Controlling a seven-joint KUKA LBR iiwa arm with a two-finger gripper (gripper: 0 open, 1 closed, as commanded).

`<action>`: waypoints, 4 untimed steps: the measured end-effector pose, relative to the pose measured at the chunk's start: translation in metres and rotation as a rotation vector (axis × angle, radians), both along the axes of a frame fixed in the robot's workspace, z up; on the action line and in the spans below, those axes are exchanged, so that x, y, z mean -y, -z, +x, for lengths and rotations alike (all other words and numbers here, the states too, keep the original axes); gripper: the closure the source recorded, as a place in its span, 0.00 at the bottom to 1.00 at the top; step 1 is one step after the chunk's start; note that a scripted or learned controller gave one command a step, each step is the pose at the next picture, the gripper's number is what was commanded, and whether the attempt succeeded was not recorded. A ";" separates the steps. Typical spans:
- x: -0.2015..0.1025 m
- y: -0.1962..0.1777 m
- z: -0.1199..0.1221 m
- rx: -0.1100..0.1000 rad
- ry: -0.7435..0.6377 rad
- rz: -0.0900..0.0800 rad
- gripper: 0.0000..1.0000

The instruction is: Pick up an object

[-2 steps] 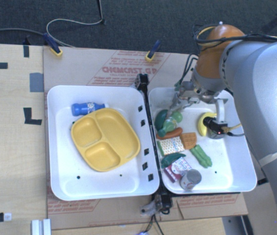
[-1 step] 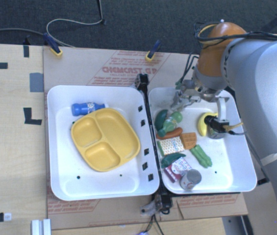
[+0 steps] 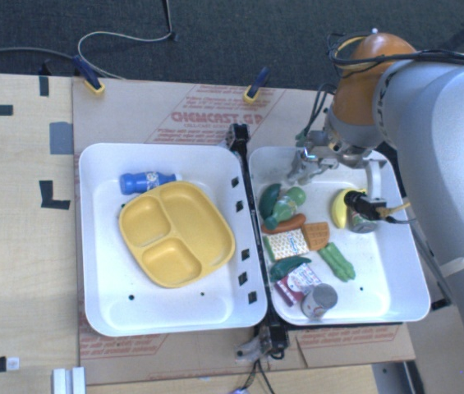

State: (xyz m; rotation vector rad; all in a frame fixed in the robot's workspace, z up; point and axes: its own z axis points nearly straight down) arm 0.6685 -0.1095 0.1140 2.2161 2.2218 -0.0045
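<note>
Tool [image 3: 305, 164] just above green toy [image 3: 282, 203]

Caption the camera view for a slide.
Arm's tool hovers over the right bin of small toy foods; yellow divided plate and blue bottle in left bin.

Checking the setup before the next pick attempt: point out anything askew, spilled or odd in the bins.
Nothing looks spilled or damaged. The yellow tray lies skewed in the left bin, a blue bottle beside it.
</note>
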 end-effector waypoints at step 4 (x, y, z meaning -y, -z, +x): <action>-0.002 -0.028 0.000 -0.002 -0.003 0.003 0.00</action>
